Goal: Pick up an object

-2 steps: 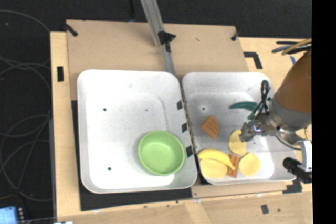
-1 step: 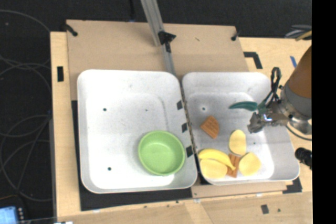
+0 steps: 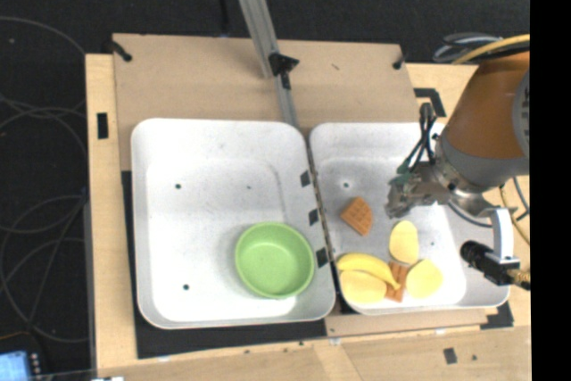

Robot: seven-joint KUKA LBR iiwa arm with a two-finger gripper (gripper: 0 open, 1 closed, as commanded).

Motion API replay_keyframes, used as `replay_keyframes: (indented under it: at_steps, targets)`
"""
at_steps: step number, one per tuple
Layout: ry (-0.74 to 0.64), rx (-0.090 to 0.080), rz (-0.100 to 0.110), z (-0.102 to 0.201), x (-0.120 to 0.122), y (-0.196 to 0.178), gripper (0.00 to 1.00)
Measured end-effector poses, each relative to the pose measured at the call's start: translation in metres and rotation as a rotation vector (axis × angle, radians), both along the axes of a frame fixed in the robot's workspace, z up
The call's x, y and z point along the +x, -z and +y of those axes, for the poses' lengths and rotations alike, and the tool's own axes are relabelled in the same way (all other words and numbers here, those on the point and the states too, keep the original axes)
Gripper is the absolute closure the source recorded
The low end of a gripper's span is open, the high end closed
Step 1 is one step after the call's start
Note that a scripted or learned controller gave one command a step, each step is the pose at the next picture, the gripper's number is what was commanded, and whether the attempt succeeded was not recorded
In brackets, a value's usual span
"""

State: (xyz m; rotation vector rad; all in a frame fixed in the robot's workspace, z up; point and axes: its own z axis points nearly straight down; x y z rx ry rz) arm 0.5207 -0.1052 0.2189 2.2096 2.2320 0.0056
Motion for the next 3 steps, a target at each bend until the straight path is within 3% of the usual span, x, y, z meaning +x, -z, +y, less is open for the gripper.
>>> replay_keyframes:
  at_steps: [2, 3]
  targets:
    - [0.001, 0.0, 0.002, 0.109, 0.025, 0.007, 1.0]
    - [0.001, 0.0, 0.001, 0.159, 0.041, -0.01, 1.0]
